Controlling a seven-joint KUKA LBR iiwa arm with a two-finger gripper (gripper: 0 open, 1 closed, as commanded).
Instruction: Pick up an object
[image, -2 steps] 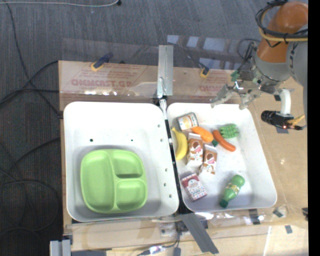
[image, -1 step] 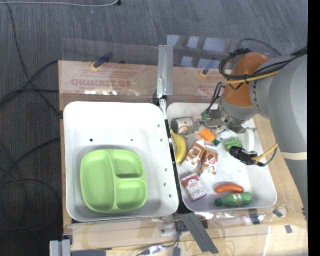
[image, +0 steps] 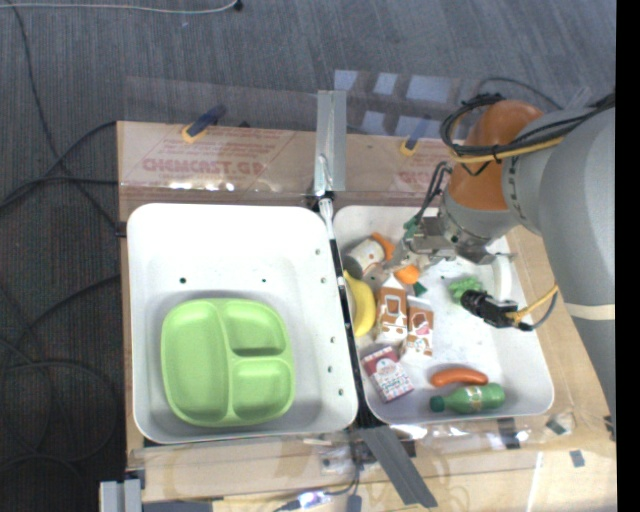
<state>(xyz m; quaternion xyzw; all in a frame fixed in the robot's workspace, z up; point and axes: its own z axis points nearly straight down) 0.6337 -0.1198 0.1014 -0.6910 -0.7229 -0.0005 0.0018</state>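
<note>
Two white bins are being carried by the table: one green divided plate (image: 228, 360) is lying in the left bin (image: 150, 240), and the right bin (image: 530, 370) is being crowded with one banana (image: 362, 305), one green bottle (image: 468, 400) and one orange sausage (image: 459, 377); the pincer (image: 425, 240) is being lowered at the far end (finger state cannot be told)

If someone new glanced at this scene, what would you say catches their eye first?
Probably the bright green tray, alone in the left bin. Next, the grey arm with its orange band, reaching over the right bin, which holds a clutter of small items such as a banana and a green bottle.
</note>
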